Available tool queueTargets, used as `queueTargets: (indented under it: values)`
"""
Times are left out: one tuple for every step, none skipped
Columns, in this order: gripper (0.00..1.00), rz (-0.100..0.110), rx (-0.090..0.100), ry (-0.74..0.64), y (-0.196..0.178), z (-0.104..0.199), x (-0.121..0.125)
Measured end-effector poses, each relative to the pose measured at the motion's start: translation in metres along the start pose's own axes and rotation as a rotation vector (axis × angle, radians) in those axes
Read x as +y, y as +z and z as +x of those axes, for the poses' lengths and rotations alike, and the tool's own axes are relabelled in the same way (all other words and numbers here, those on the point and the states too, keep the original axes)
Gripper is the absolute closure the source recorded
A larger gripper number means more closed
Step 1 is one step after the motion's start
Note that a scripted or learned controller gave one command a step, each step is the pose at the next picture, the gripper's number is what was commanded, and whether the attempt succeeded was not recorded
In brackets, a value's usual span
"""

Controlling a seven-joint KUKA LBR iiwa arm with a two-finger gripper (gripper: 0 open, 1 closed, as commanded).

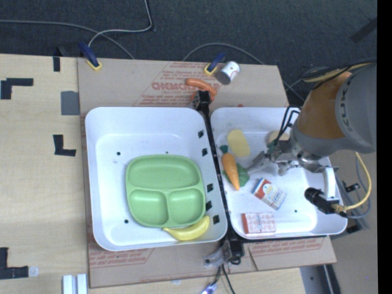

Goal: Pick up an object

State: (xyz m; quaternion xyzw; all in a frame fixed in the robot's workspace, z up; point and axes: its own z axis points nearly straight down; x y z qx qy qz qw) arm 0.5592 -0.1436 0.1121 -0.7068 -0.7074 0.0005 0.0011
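white plastic bins sit side by side at frame centre on a cardboard sheet. left bin: a green divided plate fills the middle, with a banana touching its lower right edge. right bin: a carrot lies near the left wall, a yellow lemon-like object above it, a small red-and-white carton at centre, and a flat packet lower down. the gripper reaches in from the right, just beside the carrot's green top; whether it is open or closed cannot be told, and nothing is seen in its grasp.
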Motion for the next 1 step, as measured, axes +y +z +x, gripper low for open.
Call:
queueTargets:
  values:
    - [0.0,-0.005,-0.002,0.001,0.0262,0.0278,-0.0508]
